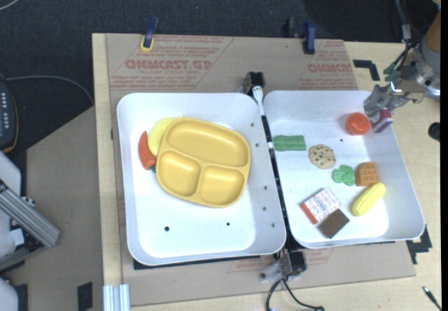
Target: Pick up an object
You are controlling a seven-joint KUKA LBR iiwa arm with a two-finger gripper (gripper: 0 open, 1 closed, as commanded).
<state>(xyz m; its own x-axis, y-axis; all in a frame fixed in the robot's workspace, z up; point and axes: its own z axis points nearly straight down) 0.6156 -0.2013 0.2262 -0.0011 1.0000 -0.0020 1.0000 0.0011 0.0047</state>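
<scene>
We are looking down at a brown board on the surface (231, 71) with red words saying "CHEMCAST G.P" printed on it. The hand (381, 103) is hanging over the top right corner of the right bin (409, 190), just beside a small orange ball (358, 123). We cannot tell how its grip stands. Also lying in this bin are a green block (289, 142), a cookie (322, 156), a waffle (367, 174), a yellow corn (368, 199) and a red and white packet (320, 204) whose writing is too small to read. A yellow divided plate (203, 161) is sitting in the left bin (140, 225).
</scene>
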